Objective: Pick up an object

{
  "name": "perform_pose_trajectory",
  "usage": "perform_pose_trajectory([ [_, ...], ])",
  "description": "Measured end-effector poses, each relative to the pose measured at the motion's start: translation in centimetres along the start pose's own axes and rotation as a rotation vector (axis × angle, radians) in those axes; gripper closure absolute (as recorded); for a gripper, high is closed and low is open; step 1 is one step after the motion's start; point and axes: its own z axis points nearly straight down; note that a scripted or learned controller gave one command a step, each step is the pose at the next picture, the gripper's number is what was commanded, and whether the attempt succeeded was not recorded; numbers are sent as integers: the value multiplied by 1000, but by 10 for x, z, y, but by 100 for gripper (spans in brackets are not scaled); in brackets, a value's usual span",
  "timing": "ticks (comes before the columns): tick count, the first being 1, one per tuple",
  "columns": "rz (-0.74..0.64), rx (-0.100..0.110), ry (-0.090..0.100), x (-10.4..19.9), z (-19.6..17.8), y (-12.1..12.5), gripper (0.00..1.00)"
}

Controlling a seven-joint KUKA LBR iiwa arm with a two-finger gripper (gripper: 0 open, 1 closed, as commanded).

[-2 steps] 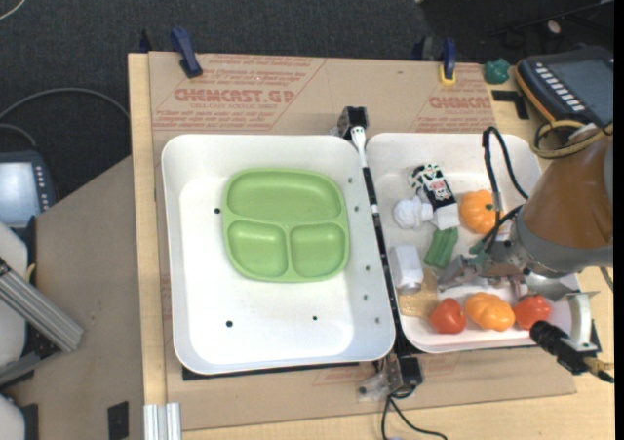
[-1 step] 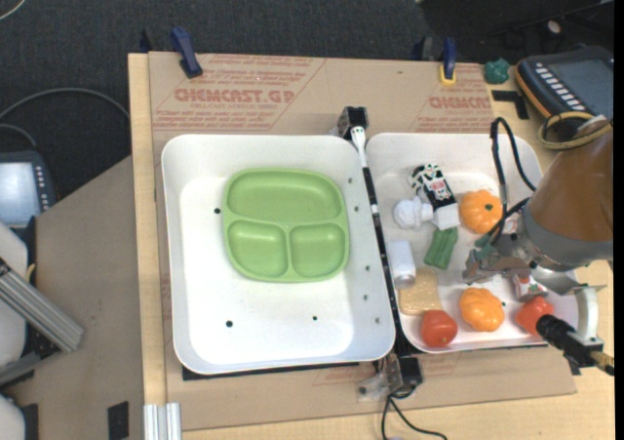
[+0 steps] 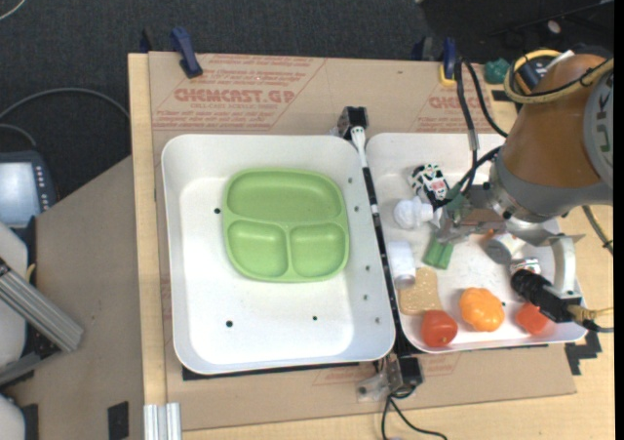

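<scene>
— What's the gripper (image 3: 450, 230) over?

— A small green block (image 3: 440, 253), lying tilted in the right bin (image 3: 385, 153), just at the gripper's six o'clock. Whether it's touching, I can't tell, and I can't make out how the pincer stands.

— What else is in that bin?

— From the block: a tan slab (image 3: 421, 290) at seven o'clock, a red tomato (image 3: 439, 329) below that, an orange fruit (image 3: 482, 309) at five o'clock, a smaller red piece (image 3: 532, 318) by the near rim. A white cup (image 3: 410, 215) at ten o'clock, a black-and-white cow toy (image 3: 428, 180) at twelve.

— And the left bin (image 3: 185, 262)?

— A green three-part plate (image 3: 287, 223), nothing on it.

— The arm (image 3: 551, 150)?

— In from three o'clock, orange band up, wrist bent down over the right bin's middle.
</scene>
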Motion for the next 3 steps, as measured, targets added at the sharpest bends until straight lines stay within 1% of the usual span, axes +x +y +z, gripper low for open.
perform_pose_trajectory([
  [1,1,14,3,71,5,-16,100],
  [2,-5,5,5,182,-50,-33,100],
  [3,-1,4,1,281,-72,-31,100],
])
